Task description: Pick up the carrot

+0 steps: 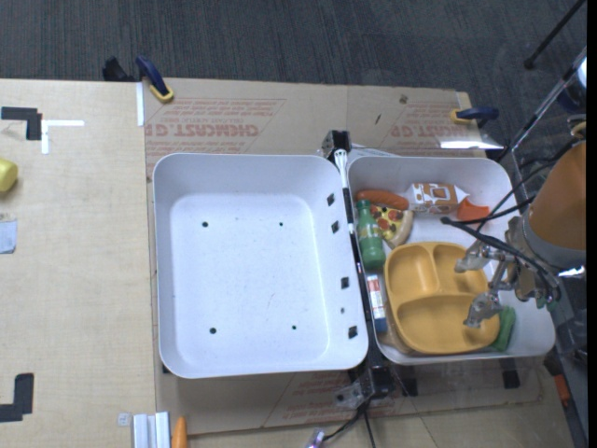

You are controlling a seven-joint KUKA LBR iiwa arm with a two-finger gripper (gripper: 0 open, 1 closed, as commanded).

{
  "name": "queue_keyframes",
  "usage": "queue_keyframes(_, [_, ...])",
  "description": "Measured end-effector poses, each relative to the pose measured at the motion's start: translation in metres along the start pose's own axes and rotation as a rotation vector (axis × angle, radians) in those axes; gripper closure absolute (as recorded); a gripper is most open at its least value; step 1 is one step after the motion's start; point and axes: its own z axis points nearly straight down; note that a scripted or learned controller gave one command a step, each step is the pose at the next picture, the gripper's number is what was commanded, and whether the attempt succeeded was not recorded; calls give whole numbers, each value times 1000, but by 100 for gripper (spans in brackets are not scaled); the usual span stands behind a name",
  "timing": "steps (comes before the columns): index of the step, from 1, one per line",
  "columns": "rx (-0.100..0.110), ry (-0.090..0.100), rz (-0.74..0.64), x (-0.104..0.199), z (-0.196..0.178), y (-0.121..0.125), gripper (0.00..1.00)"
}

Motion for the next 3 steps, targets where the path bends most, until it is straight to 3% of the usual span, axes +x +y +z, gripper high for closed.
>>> queue_keyframes(1, [2, -3, -2, -2, -9, -1, 100])
queue_keyframes(2, [1, -5, -3, -3, -10, 0, 0])
queue_keyframes(3, [-6, 12, -228, -37, 10, -25, 0])
